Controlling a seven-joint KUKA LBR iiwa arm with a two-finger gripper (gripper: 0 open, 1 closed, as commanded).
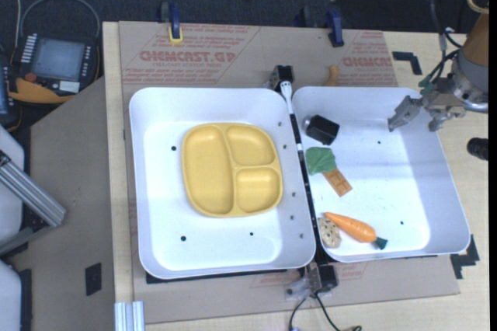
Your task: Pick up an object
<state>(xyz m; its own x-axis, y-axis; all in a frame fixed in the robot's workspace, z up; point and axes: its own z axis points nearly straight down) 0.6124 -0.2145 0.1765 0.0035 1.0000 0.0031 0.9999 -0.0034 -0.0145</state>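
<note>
The gripper (419,113) hovers with fingers apart over the far right corner of the right bin (411,166). The carrot (351,227) lies at the near left of this bin, well apart from it.

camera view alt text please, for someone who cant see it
The gripper hovers over the right bin's far edge, holding nothing; a carrot, black block and green piece lie along its left side. The left bin holds a yellow divided tray.

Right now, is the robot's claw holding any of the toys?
No. The gripper hangs over the right bin's far corner with nothing between its fingers. The carrot lies in that bin.
</note>
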